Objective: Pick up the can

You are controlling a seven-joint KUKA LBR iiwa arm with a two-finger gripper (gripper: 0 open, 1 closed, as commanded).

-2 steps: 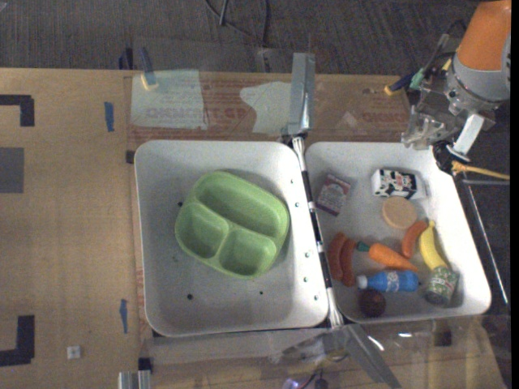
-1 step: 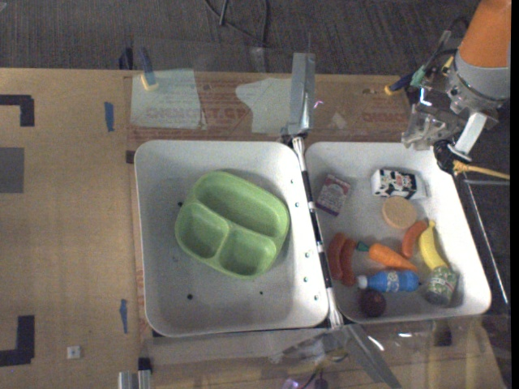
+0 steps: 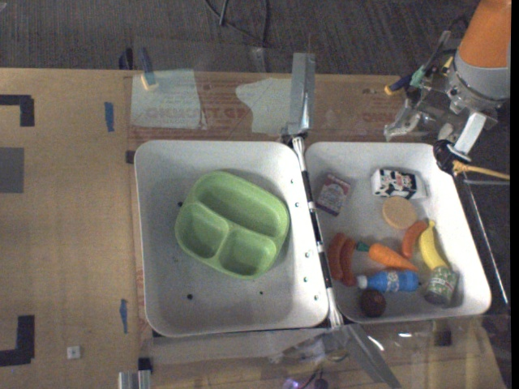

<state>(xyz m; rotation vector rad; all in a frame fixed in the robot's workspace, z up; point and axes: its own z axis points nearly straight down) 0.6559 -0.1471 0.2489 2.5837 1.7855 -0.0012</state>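
Observation:
The can point(image 3: 440, 284) is small with a green and grey label. It lies in the front right corner of the right bin point(image 3: 474, 241), next to the banana point(image 3: 431, 248) and the blue bottle point(image 3: 392, 282). My gripper point(image 3: 434, 124) hangs over the back right rim of that bin, well behind the can and apart from it. The orange band of the arm point(image 3: 489, 23) shows above it at the top right. Nothing shows in the gripper.
The right bin also holds a cow-patterned carton point(image 3: 394, 183), a small box point(image 3: 332, 194), a tan disc point(image 3: 399, 213), a carrot point(image 3: 388, 255), red sausages point(image 3: 341, 258) and a dark plum point(image 3: 372, 302). A green divided plate point(image 3: 233, 224) lies in the left bin point(image 3: 162, 177).

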